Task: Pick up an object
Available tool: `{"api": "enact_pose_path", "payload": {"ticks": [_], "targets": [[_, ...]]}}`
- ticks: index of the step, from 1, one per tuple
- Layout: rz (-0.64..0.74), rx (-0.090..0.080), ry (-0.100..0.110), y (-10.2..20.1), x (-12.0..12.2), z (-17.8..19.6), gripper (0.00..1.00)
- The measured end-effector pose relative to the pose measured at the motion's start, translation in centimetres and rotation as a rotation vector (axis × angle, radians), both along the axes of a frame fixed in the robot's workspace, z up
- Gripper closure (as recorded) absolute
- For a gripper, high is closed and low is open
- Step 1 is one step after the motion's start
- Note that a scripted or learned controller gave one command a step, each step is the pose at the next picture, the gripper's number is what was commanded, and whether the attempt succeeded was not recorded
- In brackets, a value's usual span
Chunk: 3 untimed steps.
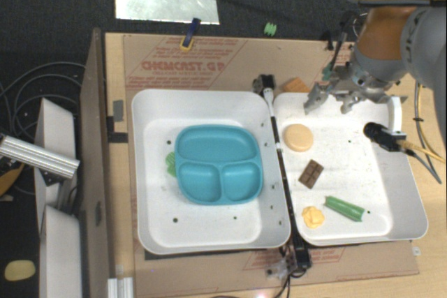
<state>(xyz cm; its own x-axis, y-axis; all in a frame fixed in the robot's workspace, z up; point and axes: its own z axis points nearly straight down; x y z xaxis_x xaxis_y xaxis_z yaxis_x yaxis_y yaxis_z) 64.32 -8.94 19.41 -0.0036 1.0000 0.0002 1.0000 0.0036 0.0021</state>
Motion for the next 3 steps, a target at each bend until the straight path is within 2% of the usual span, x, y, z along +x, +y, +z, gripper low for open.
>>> {"api": "enact_pose_path", "payload": {"ticks": [1, 2, 3], "targets": [[-0.004, 0.001, 0.012, -0.9, -3.8, -9.7, 0.0], [-0.006, 0.001, 0.008, -2.1, -10.6, -11.1, 0.0], [-0.002, 0.0, -0.002, -2.0, -10.1, -9.9, 1.0]]}}
